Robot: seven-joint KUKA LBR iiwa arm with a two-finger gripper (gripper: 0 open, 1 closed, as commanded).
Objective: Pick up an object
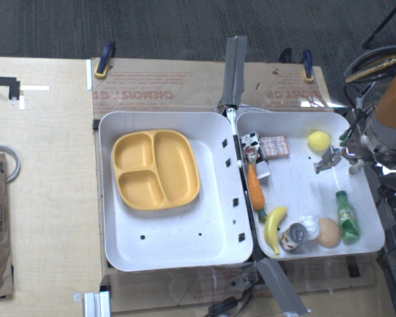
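I'm seeing the gripper [331, 160] hovering in the right bin [376, 233], half cut off; I cannot tell its state. The lemon [319, 140] is sitting just beside it, apart.

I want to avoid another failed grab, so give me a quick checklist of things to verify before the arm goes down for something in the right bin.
1. Gripper holds nothing: ok, nothing between its fingers.
2. Gripper over the right bin: ok.
3. Target close by: ok, yellow ball sits just left of it.
4. Ball free of neighbours: ok, apart from the pink box.
5. Green bottle out of the way: ok, nearer the front.
6. Finger opening: cannot tell.
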